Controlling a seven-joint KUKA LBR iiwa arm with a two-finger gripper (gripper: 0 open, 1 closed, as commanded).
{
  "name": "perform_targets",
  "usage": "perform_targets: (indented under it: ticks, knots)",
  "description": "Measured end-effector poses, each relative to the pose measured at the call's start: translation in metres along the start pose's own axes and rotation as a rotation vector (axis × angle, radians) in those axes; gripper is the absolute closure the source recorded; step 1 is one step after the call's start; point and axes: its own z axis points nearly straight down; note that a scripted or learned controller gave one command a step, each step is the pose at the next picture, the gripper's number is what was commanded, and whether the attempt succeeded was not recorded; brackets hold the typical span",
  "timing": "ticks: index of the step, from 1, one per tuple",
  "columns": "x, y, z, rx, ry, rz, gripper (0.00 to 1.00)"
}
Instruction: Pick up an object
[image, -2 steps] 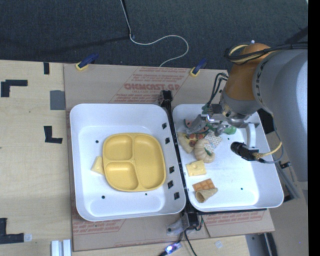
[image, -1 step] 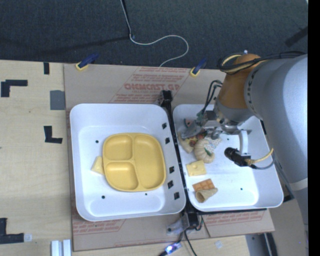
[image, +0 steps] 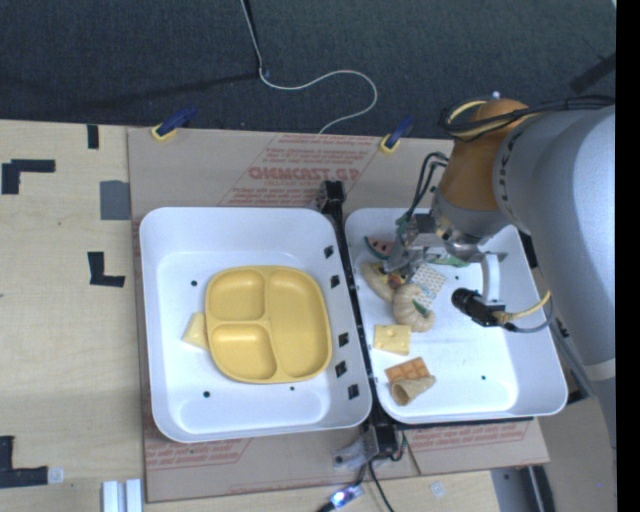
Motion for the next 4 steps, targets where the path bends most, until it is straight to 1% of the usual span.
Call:
perform_targets:
  ticks: [1,2,3,4]
  knots:
    - [-0.01,0.001,-0.053,0.013,0.004,0.002,1.0]
    - [-0.009,0.002,-0.096,0.013,0.005,0.002,1.0]
    - [-0.008,0.003,-0.123,0.014,0.005,0.002,1.0]
    - [0.047,-0.009,-0.113,0.019,0.006,-0.002,1.0]
